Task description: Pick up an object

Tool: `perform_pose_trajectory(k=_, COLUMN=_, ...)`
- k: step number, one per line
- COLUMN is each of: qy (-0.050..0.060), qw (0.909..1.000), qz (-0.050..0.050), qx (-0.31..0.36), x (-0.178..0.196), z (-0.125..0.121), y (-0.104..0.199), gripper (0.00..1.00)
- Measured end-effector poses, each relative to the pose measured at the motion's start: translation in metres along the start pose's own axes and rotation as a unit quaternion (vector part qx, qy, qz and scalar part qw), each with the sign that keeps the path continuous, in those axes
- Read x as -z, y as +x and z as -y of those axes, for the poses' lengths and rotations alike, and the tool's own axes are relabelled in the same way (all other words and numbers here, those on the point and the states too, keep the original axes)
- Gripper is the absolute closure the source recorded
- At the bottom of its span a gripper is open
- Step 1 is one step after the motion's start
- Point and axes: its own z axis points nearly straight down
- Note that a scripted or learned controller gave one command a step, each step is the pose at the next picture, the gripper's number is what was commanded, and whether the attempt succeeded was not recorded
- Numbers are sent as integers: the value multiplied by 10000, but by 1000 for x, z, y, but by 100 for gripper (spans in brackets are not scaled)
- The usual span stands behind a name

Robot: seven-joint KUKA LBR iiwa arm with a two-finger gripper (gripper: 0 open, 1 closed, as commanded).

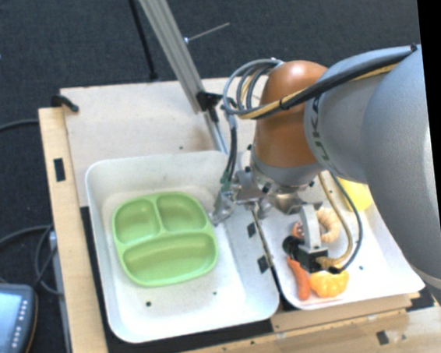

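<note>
1. Dark carpet (34, 42) surrounds a pale wooden bench (120, 119) bearing 2 white bins side by side.
2. The left bin (112, 301) holds 1 green plate (164, 238) with 3 compartments, lying flat toward its left side.
3. The right bin (386, 264) holds an orange carrot-shaped toy (301, 279) touching a yellow-orange piece (330, 283), with a pale pink piece (329, 225) near them.
4. The grey arm (371, 117) hangs over the wall between the bins. The gripper (238, 196) is just beside the plate's right rim, and I cannot tell whether it is spread or pressed together.
</note>
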Motion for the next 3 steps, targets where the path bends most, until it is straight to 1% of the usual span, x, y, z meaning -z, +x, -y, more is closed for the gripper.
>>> perform_pose_trajectory(k=1, qy=2, qw=10000, qz=21, qx=-56, x=0, z=18, y=-8, gripper=0)
perform_pose_trajectory(k=2, qy=-12, qw=10000, qz=14, qx=-63, x=11, z=16, y=-9, gripper=100)
perform_pose_trajectory(k=3, qy=-3, qw=10000, qz=12, qx=-26, x=10, z=2, y=18, gripper=100)
